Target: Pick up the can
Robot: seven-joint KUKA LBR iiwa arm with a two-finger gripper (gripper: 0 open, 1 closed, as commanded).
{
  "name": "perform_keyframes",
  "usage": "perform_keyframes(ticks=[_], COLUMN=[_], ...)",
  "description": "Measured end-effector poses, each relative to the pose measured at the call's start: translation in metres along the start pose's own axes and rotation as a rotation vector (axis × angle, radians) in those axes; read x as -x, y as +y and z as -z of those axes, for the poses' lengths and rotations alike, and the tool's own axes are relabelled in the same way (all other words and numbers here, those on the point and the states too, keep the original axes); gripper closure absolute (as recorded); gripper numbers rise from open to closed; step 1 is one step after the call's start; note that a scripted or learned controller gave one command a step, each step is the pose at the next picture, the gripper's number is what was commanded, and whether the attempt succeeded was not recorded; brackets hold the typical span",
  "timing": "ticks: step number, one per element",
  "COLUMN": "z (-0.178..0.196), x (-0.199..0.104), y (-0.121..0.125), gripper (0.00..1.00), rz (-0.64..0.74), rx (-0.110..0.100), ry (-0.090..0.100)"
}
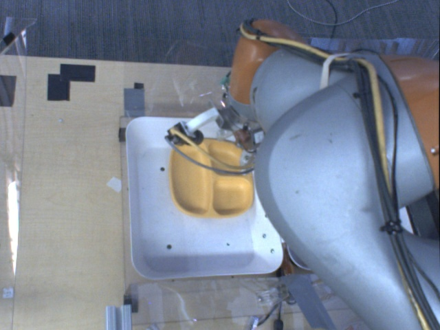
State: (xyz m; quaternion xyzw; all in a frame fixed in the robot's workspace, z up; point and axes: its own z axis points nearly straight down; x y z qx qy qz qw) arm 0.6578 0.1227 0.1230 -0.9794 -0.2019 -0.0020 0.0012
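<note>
White bin (148,205) partly under grey arm (330,184); gripper (237,130) indistinct.

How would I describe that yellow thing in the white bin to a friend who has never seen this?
Find the white bin on the bench, beside the grey arm. Inside it, toward the arm's side, lies a yellow dish. It is the only coloured thing there: shallow, rounded, split into compartments.
</note>
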Motion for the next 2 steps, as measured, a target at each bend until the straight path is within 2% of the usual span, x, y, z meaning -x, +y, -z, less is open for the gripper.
perform_keyframes(ticks=[1, 2], z=[0.025, 0.062], x=[0.028, 0.055], y=[-0.007, -0.005], gripper=[0.0, 0.0], rz=[-0.192, -0.123], rx=[0.0, -0.001], ry=[-0.001, -0.001])
